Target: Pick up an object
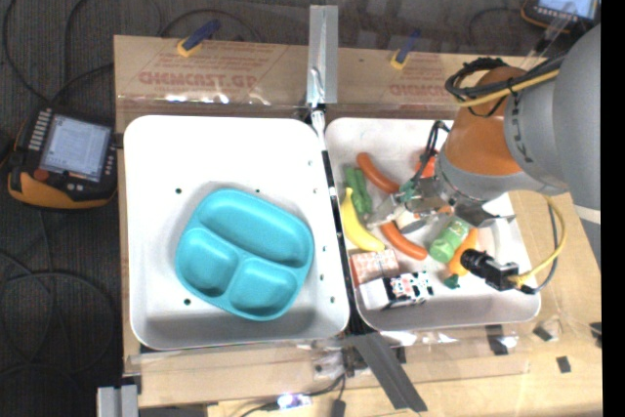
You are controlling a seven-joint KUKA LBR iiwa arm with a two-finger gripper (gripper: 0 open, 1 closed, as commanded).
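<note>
Reaching down with the gripper (418, 206) into the right bin (488, 308), over the orange sausage (403, 239). Jaws hard to tell. Next: close and lift.

You've got the arm (508, 137) reaching into the right bin (391, 137), gripper (422, 208) low over the toy pile: banana (354, 222), hot dogs (376, 171), green veg (448, 237). Left bin (156, 151) has a teal tray (244, 252) w/ 3 compartments.
</note>
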